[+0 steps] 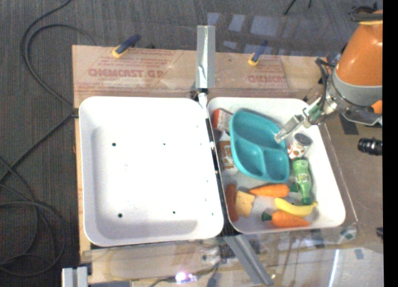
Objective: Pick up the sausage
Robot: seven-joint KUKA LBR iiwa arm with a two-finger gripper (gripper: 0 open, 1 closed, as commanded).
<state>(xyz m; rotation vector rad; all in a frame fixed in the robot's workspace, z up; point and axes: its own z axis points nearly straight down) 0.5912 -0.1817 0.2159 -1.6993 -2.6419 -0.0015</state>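
While the end effector (288, 131) hovered at the teal dish's (256, 149) right rim, open or closed I could not tell, the sausage (231, 201) lay by the right bin's (333, 180) near-left wall, probably light, stiff and slippery, best pinched across its middle.

Claw (292, 127) above teal tray (258, 145), sausage (231, 202) apart

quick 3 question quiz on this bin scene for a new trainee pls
1. True or false: the gripper holds the sausage.
2. The gripper hangs over: A) the teal tray; B) the banana; C) the bin on the view's left.
3. Fill in: the bin on the view's right holds ___ orange carrots.

Key: 1 false; 2 A; 3 two.
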